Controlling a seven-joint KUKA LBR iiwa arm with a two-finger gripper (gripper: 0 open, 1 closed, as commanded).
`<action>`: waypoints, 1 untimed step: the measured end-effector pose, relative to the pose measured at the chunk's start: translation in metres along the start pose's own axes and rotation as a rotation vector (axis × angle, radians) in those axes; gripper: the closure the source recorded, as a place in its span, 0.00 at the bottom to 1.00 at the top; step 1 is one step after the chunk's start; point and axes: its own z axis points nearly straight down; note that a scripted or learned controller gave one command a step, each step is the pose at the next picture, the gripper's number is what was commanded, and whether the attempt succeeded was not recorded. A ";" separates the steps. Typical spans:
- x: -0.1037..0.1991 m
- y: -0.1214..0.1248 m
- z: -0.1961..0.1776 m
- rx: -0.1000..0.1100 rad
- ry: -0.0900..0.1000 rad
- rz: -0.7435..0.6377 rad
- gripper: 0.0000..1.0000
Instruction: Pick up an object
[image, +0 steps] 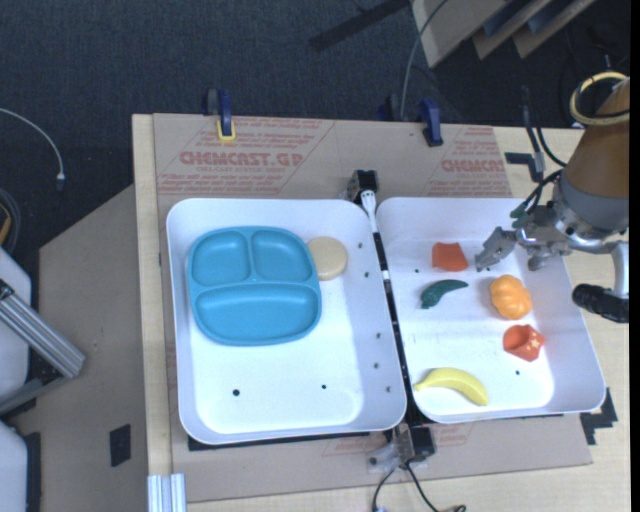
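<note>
Two shallow white bins sit side by side on a brown board worktop, seen from above at a slant. The left bin holds a smooth blue plastic divided plate in its upper left, with a round pale biscuit-like disc touching the plate's upper right edge. The lower half of this bin is bare white floor.

The right bin holds five small toy foods, well spaced: an orange wedge at upper centre, a dark green curved pepper below it, a rounded orange pumpkin to the right, a red lumpy piece lower right, and a yellow banana near the bottom edge.

The gripper hangs at the bin's upper right, just above the pumpkin, jaws spread apart and holding nothing.
</note>
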 end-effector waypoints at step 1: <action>0.010 0.003 0.055 -0.002 0.000 -0.002 0.00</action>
